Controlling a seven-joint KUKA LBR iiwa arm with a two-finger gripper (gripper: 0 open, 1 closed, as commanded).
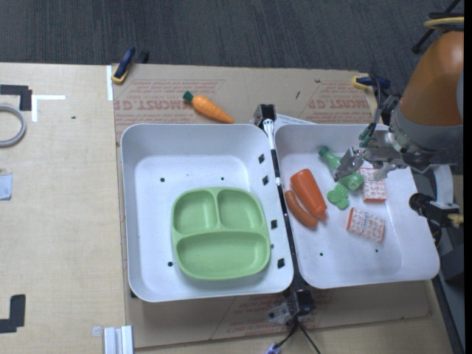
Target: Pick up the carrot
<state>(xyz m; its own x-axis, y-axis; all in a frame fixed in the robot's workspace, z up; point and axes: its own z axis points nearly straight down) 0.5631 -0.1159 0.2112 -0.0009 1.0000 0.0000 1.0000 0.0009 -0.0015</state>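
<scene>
One carrot (209, 108) behind left bin (140, 198); hand (352, 164) over rt bin (413, 260).

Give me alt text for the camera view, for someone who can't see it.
A carrot lies on cardboard behind two white bins, outside both. The pincer hovers over the right bin near green toys, a red pepper and two packets. The left bin holds a green divided plate.

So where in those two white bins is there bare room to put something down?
Left bin: a bare strip of floor behind the green divided plate, toward the carrot lying outside on the cardboard. Right bin: the near floor in front of the red-and-white packets. Crowded: the right bin's middle and back, with orange-red sausages, green pieces and the gripper.
</scene>
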